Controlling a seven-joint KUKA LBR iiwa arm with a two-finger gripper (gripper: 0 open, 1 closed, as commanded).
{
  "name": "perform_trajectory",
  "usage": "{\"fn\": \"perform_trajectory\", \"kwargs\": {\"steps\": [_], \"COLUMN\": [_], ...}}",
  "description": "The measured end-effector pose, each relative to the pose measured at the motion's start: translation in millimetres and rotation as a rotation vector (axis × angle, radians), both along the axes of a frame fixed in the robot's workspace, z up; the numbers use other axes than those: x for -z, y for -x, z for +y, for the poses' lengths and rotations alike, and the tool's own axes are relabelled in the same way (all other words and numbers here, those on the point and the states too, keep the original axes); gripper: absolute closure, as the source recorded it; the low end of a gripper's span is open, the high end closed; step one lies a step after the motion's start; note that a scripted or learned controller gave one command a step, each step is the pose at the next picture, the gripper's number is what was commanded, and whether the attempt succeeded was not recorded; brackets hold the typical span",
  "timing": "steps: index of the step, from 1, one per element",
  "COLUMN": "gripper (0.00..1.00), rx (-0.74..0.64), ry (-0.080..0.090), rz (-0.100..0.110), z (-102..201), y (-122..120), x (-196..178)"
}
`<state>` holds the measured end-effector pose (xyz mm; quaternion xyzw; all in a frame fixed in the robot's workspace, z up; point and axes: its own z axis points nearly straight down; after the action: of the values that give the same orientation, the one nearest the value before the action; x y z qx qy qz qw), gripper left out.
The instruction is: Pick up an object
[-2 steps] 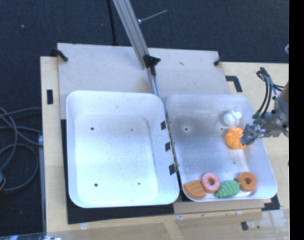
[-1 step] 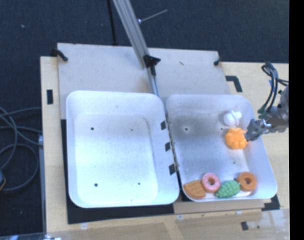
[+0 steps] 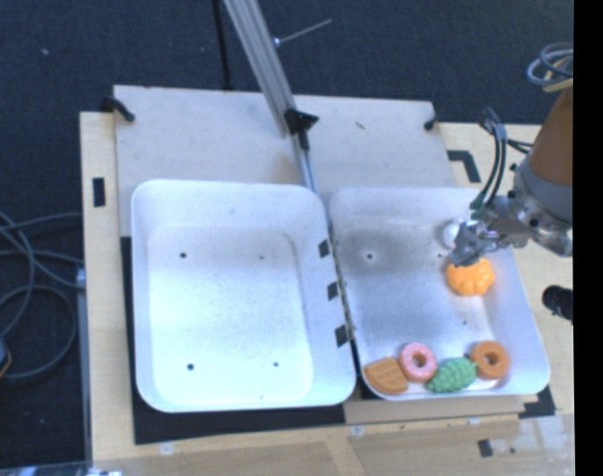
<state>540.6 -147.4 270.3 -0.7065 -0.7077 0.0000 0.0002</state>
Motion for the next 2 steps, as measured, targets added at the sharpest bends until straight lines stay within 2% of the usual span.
{"fn": "perform_trajectory", "kwargs": {"steps": [2], "gripper": [1.0], "rx": [-0.002], "ry": [0.001], "rz": [-0.001], "z": [104.7], "y": [-24.3], "x": [5.6]}}
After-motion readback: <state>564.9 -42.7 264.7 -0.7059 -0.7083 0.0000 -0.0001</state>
